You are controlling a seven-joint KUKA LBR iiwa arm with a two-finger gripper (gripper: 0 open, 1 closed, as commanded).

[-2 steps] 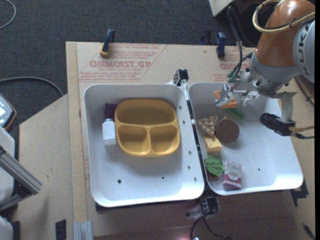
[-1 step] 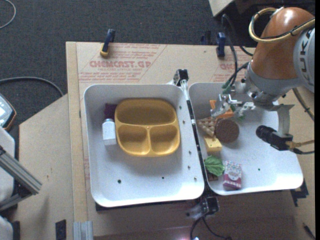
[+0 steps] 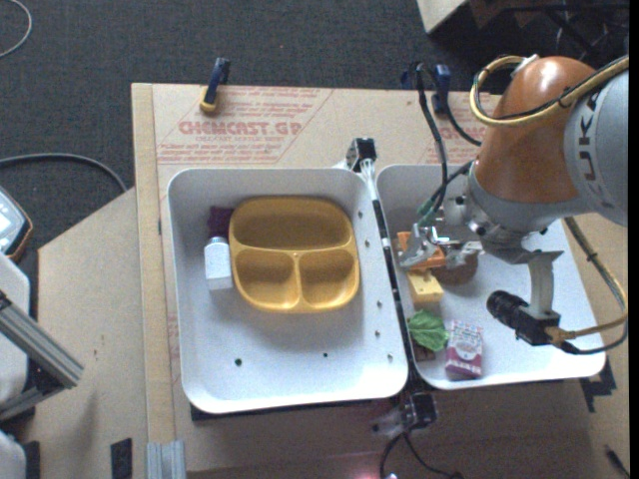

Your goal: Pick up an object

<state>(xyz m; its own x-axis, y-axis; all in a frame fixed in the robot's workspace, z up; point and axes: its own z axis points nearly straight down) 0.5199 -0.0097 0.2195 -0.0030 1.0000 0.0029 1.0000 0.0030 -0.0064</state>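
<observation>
Arm [image 3: 544, 128]: reaching over right bin [image 3: 579, 357].
Left bin [image 3: 200, 357]: holds yellow divided tray [image 3: 295, 252], small white bottle [image 3: 218, 263] touching the tray's left edge.
Gripper [image 3: 431, 249]: low at right bin's left side, over an orange block [image 3: 424, 259]; grip cannot be told.
Yellow block [image 3: 426, 287], green leaf [image 3: 427, 329], pink packet [image 3: 465, 349]: just below it.

red print "chemcast gp" on the brown board [image 3: 250, 126]; "ku" on the arm [image 3: 597, 158].

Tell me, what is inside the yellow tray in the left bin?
The yellow tray has three compartments, and all look bare. A white bottle and something dark lie beside it, outside. Whatever lies beneath the tray is covered.
</observation>
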